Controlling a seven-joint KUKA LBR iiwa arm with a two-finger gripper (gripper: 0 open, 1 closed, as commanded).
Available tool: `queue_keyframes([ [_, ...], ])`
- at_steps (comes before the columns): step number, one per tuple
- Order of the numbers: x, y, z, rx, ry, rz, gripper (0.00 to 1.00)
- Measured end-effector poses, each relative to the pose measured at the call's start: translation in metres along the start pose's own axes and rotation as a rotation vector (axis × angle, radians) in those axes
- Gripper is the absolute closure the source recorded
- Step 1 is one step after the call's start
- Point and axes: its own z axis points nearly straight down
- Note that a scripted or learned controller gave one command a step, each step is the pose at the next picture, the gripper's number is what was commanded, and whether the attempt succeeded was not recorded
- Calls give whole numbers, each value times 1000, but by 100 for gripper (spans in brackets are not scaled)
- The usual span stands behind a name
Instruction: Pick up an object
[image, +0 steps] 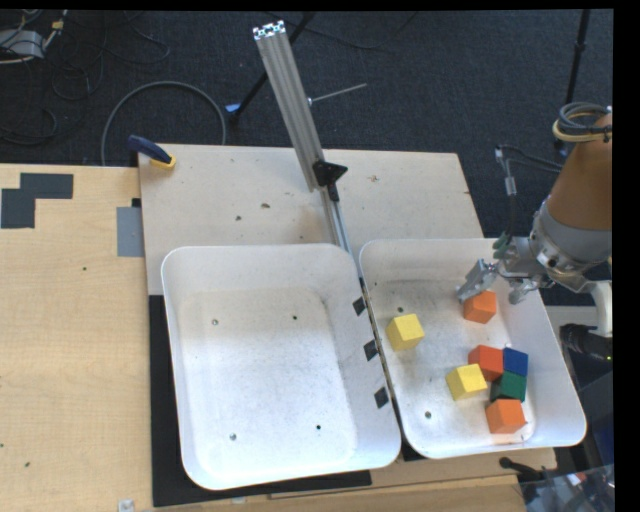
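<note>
You can see the gripper (496, 284) low over the right bin (440, 262), its two fingers spread open around an orange block (480, 307) — the block sits just under and between the tips. One yellow block (405, 331) lies alone near the middle wall. More blocks (495, 385) huddle together in the near corner — red, blue, green, yellow, orange.

At my ten o'clock a blue-handled clamp (150, 151) grips the counter (60, 330) edge; a tilted aluminium rail (293, 105) rises at twelve, with black cables (165, 95) behind it.
</note>
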Motion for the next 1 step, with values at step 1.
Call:
queue_keyframes([
  [1,-19,8,111,-3,0,1,0],
])
